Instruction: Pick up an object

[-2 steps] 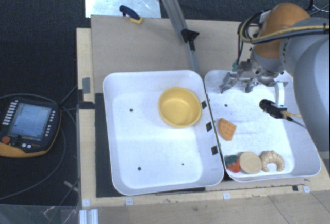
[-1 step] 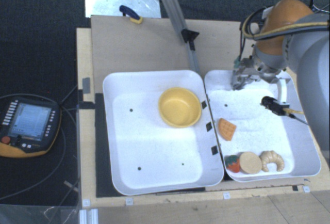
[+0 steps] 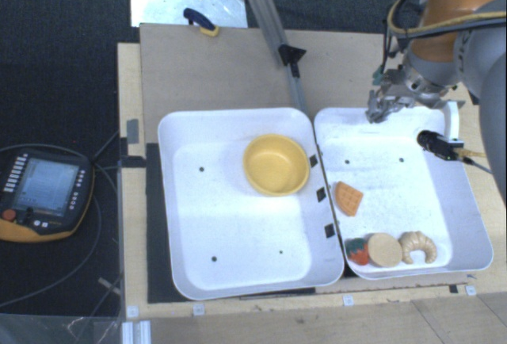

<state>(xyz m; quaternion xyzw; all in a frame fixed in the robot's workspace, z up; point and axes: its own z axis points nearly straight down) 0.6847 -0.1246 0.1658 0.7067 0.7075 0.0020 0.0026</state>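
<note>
While the tool [image 3: 382,111] hangs over the right bin's [image 3: 475,212] far rim, grasp state impossible to tell, the step looks like approach, and next it needs to drop toward the orange wedge [image 3: 348,198] at mid-bin.

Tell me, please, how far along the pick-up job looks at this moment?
Nothing looks picked yet. The gripper hovers over the right bin's far edge. The yellow bowl sits in the left bin; the waffle piece and croissant lie ungrasped.
</note>
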